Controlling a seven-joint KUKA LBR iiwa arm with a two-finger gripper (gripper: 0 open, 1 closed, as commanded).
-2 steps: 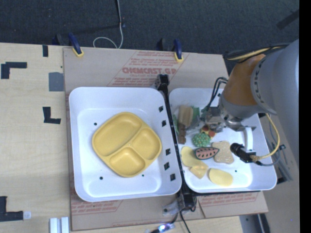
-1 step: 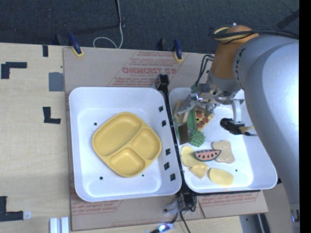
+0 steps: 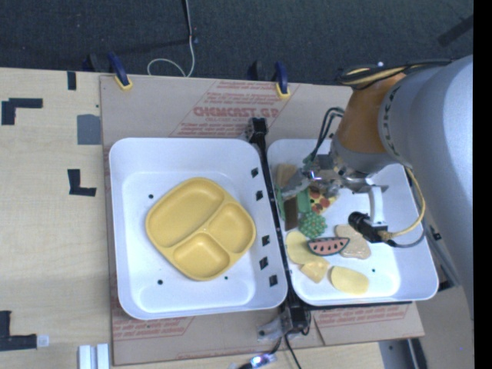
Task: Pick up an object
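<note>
The robot arm (image 3: 384,121) comes in from the right side of the frame and bends down over the right bin (image 3: 415,283). Its gripper (image 3: 319,181) sits low in the upper left part of that bin, right above a pile of toy food. I cannot tell if the fingers are apart or together, because they are small and the toys behind them are very busy.

The things to pick from are all in the right bin. A green bumpy toy (image 3: 311,224) is just below the gripper. A watermelon slice (image 3: 328,245) lies below that, in the middle of the bin. Pale yellow pieces (image 3: 347,280) rest near the bottom edge. A brown block (image 3: 290,207) stands close to the wall between the two bins.

In the left bin (image 3: 131,283) sits a yellow tray (image 3: 200,227) with three parts.

What could go wrong? The toys are packed tight and touch each other. The fingers might come down on two toys at once, or push one away and close on nothing. The gripper is also near the bin wall, so it might bump it. The round, bumpy toys look like they could slip out when lifted.
</note>
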